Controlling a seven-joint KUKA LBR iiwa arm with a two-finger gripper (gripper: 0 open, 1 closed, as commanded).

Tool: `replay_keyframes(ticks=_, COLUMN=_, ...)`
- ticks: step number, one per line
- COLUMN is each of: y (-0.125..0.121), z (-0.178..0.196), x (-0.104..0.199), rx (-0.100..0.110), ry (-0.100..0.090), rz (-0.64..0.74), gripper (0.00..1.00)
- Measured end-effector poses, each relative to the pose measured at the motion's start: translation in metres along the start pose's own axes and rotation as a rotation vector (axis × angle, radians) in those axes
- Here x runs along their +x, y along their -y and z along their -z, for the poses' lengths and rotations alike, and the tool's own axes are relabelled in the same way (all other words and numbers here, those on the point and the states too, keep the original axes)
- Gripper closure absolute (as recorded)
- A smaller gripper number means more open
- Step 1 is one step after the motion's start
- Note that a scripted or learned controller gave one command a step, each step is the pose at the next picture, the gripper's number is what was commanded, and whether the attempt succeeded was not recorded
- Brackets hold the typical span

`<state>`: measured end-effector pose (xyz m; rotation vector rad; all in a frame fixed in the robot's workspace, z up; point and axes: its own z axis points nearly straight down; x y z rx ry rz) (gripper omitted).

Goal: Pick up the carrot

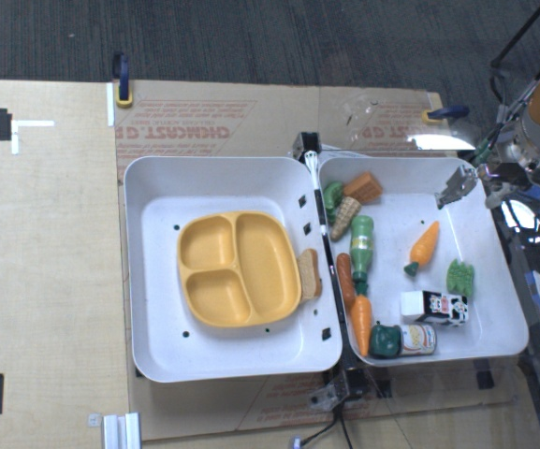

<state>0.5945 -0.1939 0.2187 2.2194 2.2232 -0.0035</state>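
Observation:
A small orange carrot (425,243) with a green stem end lies tilted in the middle of the right bin (494,251), clear of its neighbours. A second, longer orange carrot-like piece (360,319) rests along that bin's left wall. My gripper (474,187) hovers over the bin's upper right corner, up and to the right of the small carrot. Its fingers are open with nothing between them.
The right bin also holds a green bottle (361,246), corn (346,216), a sausage (344,274), a green leafy piece (460,277), a cow-print carton (446,308) and a can (420,339). The left bin (148,251) holds a yellow divided plate (238,267) and a bread slice (309,274).

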Motion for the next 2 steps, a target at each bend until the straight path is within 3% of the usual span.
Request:
replay_keyframes(ticks=1, y=0.0142, z=-0.1266, x=-0.0104, rx=-0.002, ry=-0.003, rz=-0.106, gripper=0.00)
replay_keyframes(ticks=2, y=0.0136, z=-0.1173, x=-0.0110, rx=-0.002, ry=-0.002, rz=-0.105, gripper=1.00)
